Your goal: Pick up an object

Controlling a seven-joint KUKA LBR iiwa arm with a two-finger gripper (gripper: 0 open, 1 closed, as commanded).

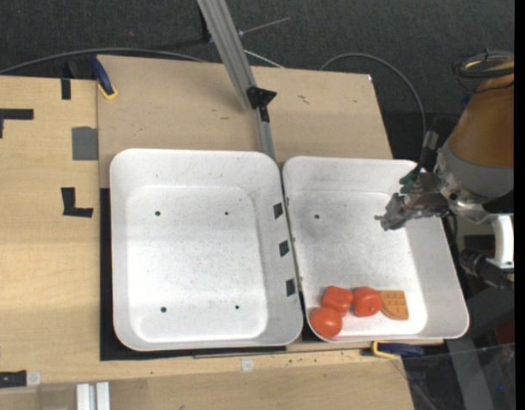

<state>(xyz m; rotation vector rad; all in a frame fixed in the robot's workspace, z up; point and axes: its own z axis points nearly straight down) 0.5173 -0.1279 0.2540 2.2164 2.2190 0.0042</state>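
Note:
Three red tomato-like objects (341, 307) cluster at the near edge of the right bin (347, 203), with an orange waffle-patterned piece (395, 304) just to their right. My gripper (393, 215) hangs over the right side of the right bin, well behind those objects and apart from them. The grey arm with its orange band (488, 131) comes in from the right edge. Nothing shows between the fingers.
The left bin (194, 246) lies beside the right one, joined along a middle divider with black clips. A grey metal pole (232, 49) slants across the back of the wooden bench. Cables run along the dark floor behind.

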